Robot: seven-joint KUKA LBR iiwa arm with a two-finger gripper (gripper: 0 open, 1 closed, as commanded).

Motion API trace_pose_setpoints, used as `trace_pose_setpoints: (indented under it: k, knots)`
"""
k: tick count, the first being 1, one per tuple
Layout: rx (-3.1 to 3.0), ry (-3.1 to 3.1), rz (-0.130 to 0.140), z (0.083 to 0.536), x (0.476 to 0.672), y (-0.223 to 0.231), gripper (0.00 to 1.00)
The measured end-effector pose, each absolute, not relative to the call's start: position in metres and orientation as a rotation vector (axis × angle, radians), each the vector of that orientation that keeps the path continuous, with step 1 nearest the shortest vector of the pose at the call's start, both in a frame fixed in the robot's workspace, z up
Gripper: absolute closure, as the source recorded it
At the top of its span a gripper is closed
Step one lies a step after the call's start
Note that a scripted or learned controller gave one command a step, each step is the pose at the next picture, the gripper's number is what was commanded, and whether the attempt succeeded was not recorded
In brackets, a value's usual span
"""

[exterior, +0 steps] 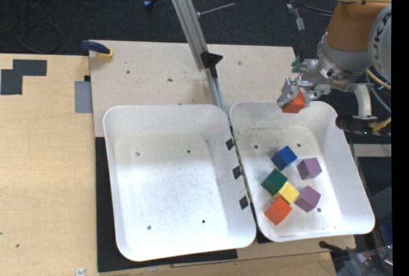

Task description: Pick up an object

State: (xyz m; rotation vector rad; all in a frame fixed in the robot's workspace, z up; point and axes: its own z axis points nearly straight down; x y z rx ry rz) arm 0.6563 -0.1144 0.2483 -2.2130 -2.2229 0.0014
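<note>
Red-orange block (294, 103) aloft, between gripper (291, 96) fingers

The arm's claw (294, 97) hung above the far rim of the right bin (342, 140), with a small red block (293, 103) held between its fingers. Lower in that bin lay a cluster of blocks: a blue one (284, 157), a green one (275, 181), a yellow one (288, 192), an orange one (278, 210) and two purple ones (309, 168). The left bin (128, 134) sat just beside it on the surface (147, 70).
</note>
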Motion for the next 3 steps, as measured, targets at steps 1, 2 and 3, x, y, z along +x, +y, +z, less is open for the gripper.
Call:
trace_pose_setpoints:
  k: [1, 2, 3]
  knots:
    - [-2.214, -2.221, 0.004, 0.247, 0.642, -0.068, 1.0]
    - [-2.212, -2.221, 0.005, 0.236, 0.63, -0.017, 1.0]
    - [-2.213, -2.224, 0.001, 0.241, 0.63, 0.042, 1.0]
